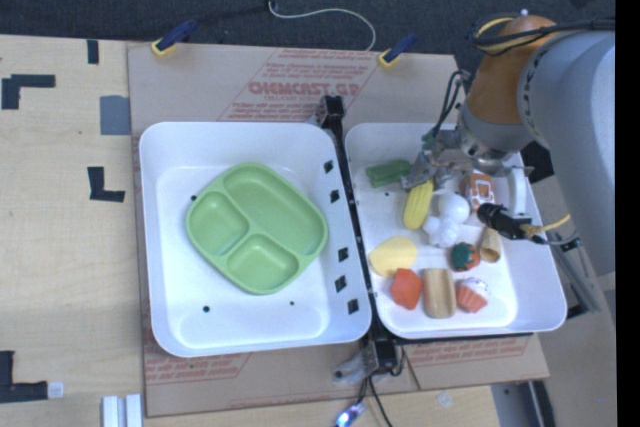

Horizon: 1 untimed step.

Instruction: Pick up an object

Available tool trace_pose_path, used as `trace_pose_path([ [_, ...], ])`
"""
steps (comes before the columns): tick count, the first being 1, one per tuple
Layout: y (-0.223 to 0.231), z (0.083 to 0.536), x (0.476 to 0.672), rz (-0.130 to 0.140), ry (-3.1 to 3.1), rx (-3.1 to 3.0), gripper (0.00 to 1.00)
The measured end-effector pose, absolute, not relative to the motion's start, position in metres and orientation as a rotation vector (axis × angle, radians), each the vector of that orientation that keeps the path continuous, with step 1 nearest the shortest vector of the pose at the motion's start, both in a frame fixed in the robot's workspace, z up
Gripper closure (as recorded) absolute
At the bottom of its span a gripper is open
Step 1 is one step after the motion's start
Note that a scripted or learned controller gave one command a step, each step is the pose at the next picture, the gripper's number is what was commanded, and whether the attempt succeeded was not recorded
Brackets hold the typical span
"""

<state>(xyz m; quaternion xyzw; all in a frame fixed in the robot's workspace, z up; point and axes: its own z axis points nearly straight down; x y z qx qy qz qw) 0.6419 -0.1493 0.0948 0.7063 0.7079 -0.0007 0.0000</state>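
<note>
**Asker:** How far along is the pick?

**Arm:** I judge it barely begun. My claw (432, 167) hangs low over the right bin (530, 315), at its far end, with my grey arm (560, 95) and its orange band (500, 75) reaching in from the right. The fingertips sit just above the top of a yellow corn cob (417, 204). I cannot tell whether the claw is spread or pressed together, and nothing shows between the fingers, so nothing is lifted yet. The grasp and the lift are both left to do.

**Asker:** What lies around it?

**Arm:** The right bin is crowded. A green piece (386, 174) lies just left of my claw. A white lump (447, 218) touches the corn on its right. Nearer the front are a yellow lemon shape (393, 256), a red piece (405, 288), a tan block (437, 292) and a small red-and-green item (463, 257). The left bin (180, 315) holds a green tray (257, 227), well apart.

**Asker:** What stands in the way?

**Arm:** In my judgement, the crowding: the white lump presses against the corn, leaving my fingers little room.
</note>
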Motion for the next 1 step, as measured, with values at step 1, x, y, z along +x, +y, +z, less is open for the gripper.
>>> trace_pose_path([
  [1, -0.0719, 0.1910, 0.6719, 0.014, 2.227, 2.206, 1.00],
])
